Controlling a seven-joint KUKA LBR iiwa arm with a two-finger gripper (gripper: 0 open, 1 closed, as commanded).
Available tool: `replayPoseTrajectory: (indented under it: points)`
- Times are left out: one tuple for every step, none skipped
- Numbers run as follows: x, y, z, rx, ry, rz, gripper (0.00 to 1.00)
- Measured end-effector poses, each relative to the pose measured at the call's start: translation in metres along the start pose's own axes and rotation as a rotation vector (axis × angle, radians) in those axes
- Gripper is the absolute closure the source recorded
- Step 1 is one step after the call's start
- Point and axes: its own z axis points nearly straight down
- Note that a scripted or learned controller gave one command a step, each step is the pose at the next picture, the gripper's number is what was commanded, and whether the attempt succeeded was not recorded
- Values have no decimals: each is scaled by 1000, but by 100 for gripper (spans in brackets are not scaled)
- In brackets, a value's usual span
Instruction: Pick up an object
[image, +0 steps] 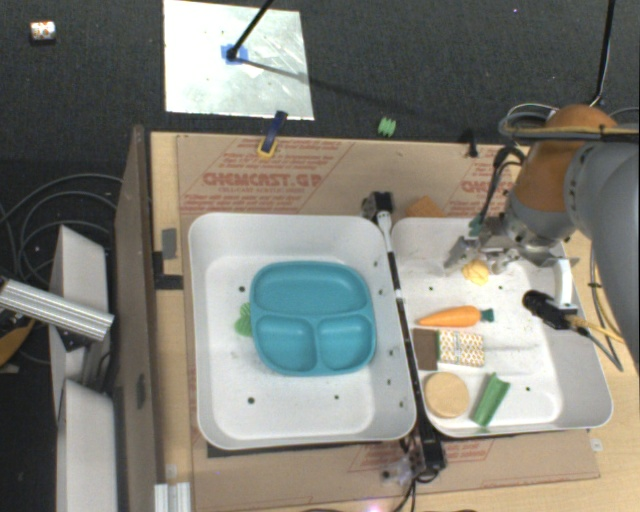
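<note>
Right bin (565, 392): carrot (452, 317), yellow lump (477, 272) just behind carrot at gripper (487, 254) (jaws: cannot tell). Left bin (215, 300), left of carrot: blue plate (310, 320).

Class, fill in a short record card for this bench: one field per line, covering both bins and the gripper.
left bin: blue divided plate, green thing peeking out at the plate's edge
right bin: carrot, small yellow piece, patterned block, tan disc, green stick
gripper: over the right bin's far end, beside the small yellow piece
grasp: cannot tell
</note>
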Motion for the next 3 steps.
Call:
replayPoseTrajectory:
  points:
    - [-1, 3, -14, -9, -1, -1, 100]
    - [-1, 3, -13, -7, -2, -2, 0]
    - [-4, 17, 0, -4, 0, 0, 0]
